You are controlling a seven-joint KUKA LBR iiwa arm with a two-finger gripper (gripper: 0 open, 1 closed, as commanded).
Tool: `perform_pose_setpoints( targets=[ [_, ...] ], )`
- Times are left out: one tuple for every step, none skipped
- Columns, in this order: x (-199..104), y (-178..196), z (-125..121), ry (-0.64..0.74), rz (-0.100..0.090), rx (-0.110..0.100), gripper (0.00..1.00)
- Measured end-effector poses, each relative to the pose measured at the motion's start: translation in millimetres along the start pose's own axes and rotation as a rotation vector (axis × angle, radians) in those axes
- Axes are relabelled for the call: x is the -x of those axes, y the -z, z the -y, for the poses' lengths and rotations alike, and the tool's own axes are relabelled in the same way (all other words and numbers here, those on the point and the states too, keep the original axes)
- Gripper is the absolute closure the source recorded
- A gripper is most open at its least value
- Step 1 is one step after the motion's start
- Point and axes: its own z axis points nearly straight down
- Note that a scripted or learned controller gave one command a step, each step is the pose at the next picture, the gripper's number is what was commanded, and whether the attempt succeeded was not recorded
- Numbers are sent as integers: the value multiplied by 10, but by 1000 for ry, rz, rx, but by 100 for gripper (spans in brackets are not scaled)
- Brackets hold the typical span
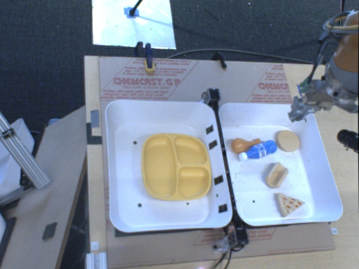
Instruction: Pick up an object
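I see five small things in the right bin (328, 172), any of them a candidate for the pick. A blue bottle (259, 150) with a white cap lies on its side near the bin's middle, cap end toward the divider. Touching it on its upper left is an orange-brown drumstick (244, 145), also lying flat. Just right of the bottle sits a round tan disc (288, 140), like a cookie or bun, near the far wall. Below the bottle, apart from it, lies a beige bread piece (276, 175), tilted. Nearest me, a pizza slice (289, 204) lies flat, its crust edge toward the left and its tip toward the bin's right corner.

The claw (297, 112) hangs over the far right part of this bin, above and a little right of the disc, on the grey arm (341, 77) coming in from the right. It holds nothing that I can see; I cannot tell how far it is open.

The left bin (126, 122) holds a yellow tray (176, 166) with three compartments, lying flat at its middle. Both bins rest side by side on the worktop (247, 74).
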Motion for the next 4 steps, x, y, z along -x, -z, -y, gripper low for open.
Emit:
perform_pose_setpoints(
  targets=[
    [-452, -30, -55, 3, -3, -6, 100],
    [-944, -259, -96, 4, -4, -8, 100],
    [-1492, -258, -167, 4, -3, -6, 100],
    [-2027, -513, -231, 5, -4, -9, 100]
  ],
)
